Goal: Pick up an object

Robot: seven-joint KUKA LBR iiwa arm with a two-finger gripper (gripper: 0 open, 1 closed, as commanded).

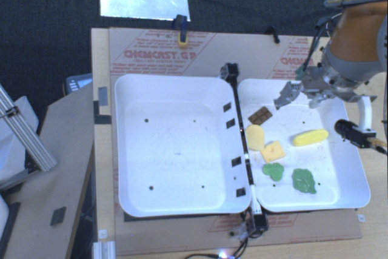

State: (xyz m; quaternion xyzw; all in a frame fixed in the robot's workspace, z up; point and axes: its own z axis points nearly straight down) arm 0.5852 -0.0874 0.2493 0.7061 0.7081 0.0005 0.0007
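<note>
The right white bin [348, 191] holds several small things. A brown waffle-like square [260, 114] lies near its back left. In front of it are a pale yellow lump [255, 137] and a yellow block [273, 151]. A yellow banana-shaped piece [310, 137] lies mid-bin. Two green pieces sit at the front: a small one [273, 171] and a larger leafy one [304, 181]. My gripper [301, 98] hangs above the back of this bin, open, with nothing between its fingers. It is behind the banana piece and to the right of the brown square.
The left white bin [176, 142] stands beside the right one, with black clips [231, 123] along the shared wall. Both rest on a cardboard sheet [157, 54]. A blue and yellow clamp [181, 30] stands at the back. An aluminium rail [21, 133] lies at far left.
</note>
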